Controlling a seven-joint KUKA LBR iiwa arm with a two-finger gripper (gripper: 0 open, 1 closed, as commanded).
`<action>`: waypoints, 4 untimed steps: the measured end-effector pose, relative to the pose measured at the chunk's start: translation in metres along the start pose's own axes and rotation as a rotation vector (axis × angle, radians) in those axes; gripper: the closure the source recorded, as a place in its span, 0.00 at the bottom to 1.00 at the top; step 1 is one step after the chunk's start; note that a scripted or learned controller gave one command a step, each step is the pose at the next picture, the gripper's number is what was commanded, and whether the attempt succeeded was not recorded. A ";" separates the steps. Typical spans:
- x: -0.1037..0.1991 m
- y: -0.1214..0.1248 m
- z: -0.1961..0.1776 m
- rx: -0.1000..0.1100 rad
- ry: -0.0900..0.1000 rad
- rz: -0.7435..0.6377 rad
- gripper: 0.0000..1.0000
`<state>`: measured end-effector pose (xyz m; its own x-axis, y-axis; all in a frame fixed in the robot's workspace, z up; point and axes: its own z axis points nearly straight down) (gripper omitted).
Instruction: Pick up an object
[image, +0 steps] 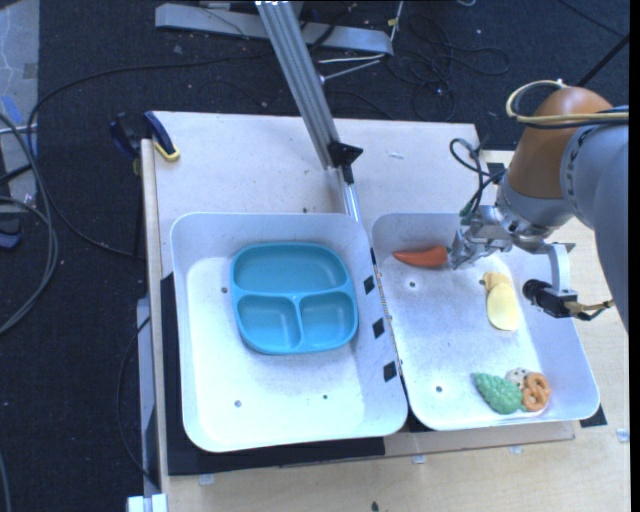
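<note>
Since the carrot (421, 257) lies against the right bin's (560, 345) far wall, I note the gripper (462, 250) low at its right tip, apparently lining up a grasp, though I cannot tell its state.

The jaws sit low in the right bin (560, 345), touching the carrot's (421, 257) near end. A banana (501, 301) lies just beside them; broccoli (498, 392) and pretzel (535, 391) lie well apart.
</note>
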<state>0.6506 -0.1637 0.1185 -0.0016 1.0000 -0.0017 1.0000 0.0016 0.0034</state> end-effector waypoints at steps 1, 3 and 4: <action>0.000 0.007 -0.045 -0.004 0.000 -0.001 1.00; -0.003 0.006 -0.163 -0.005 -0.001 -0.001 1.00; 0.056 -0.016 -0.156 0.004 0.004 -0.006 1.00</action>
<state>0.6335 -0.1078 0.2739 -0.0071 1.0000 0.0019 1.0000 0.0071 -0.0011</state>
